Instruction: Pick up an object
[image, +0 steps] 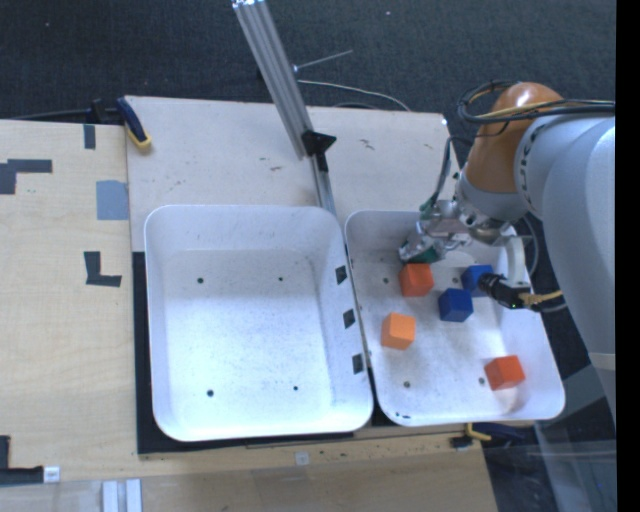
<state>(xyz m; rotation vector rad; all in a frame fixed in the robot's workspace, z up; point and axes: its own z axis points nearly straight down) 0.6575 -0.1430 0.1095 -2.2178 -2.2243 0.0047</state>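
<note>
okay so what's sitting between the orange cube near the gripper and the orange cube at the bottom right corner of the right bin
In the camera view, a blue cube lies roughly between the upper orange cube and the corner orange cube.

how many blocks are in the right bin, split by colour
orange blocks: 3, one by the pincer, one mid-bin, one near the front corner
blue blocks: 2, one in the open, one partly hidden beside the arm
total: 5, all in the right bin
</note>
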